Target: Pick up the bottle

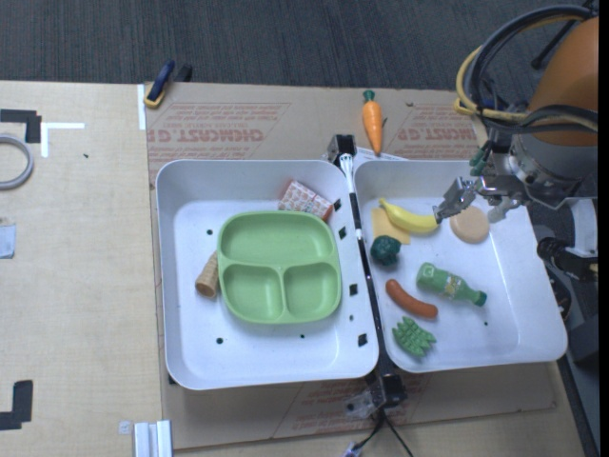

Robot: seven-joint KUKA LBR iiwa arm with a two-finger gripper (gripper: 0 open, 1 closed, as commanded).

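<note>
One target: the small green plastic bottle [451, 286] lies flat in the right white bin [533, 346], below our two-finger gripper [473, 197] and well apart, long axis left-right with a slight tilt. We see the fingers spread, holding nothing.

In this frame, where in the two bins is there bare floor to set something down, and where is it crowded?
Right bin: bare floor along the near right, beyond the green bottle. Its left half is crowded: banana, sausage, leafy green toy.

Left bin: a bare strip lies in front of the green tray, which takes the middle.
</note>
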